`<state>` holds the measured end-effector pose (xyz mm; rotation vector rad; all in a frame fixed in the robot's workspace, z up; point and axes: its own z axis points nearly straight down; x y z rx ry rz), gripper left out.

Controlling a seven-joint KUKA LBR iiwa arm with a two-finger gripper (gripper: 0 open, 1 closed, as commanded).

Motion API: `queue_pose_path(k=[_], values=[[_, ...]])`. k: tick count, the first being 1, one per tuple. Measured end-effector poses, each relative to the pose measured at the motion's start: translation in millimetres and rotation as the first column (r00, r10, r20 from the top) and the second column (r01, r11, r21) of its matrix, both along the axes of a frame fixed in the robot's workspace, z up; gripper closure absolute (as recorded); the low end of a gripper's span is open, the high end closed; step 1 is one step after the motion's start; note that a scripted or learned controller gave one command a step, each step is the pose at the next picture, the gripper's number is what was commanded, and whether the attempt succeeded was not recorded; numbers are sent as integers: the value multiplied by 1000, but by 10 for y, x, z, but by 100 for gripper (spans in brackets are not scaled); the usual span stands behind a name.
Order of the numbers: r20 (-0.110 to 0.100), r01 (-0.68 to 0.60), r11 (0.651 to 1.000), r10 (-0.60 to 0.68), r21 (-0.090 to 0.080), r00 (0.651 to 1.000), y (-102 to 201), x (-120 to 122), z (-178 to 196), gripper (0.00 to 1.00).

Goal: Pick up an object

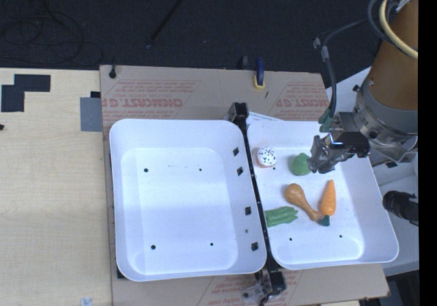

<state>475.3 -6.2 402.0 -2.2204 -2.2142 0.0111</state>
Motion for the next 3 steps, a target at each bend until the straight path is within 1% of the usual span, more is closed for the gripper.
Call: queue_pose_path(k=[1, 2, 3], values=[[6, -4, 1000, 4, 1, 1000, 366, 376, -602, 100], [22, -6, 1000, 6, 2, 1000, 601, 755, 1124, 100], [-13, 2, 1000, -2, -1, 1000, 223, -44, -361, 100]])
